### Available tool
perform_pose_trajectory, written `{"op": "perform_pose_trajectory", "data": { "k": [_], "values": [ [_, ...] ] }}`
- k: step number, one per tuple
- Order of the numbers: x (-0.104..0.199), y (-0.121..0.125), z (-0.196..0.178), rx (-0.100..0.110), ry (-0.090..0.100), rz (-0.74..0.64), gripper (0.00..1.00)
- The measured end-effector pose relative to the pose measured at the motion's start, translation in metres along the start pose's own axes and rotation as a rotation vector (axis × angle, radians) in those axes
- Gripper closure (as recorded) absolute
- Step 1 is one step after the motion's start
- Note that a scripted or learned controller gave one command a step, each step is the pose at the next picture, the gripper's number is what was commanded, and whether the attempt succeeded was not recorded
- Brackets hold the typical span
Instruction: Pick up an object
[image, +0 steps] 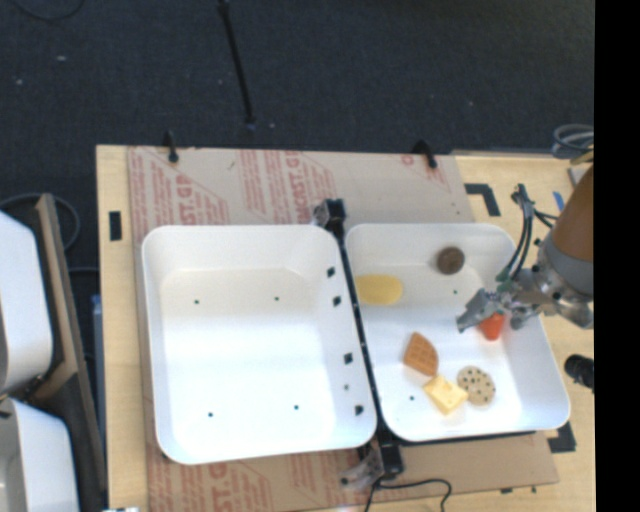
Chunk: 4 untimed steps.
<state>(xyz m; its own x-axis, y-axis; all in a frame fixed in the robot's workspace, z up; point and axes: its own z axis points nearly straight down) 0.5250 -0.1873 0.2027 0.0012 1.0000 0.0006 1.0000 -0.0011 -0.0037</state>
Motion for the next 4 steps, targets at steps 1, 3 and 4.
{"op": "perform_pose_trajectory", "data": {
  "k": [1,3,4],
  "values": [
    [0.010,0.003,0.052,0.000,0.000,-0.001,0.00],
    [0.009,0.007,0.086,-0.015,-0.003,-0.002,1.00],
    [0.006,0.014,0.036,-0.009,-0.002,-0.001,1.00]
  ]
}}
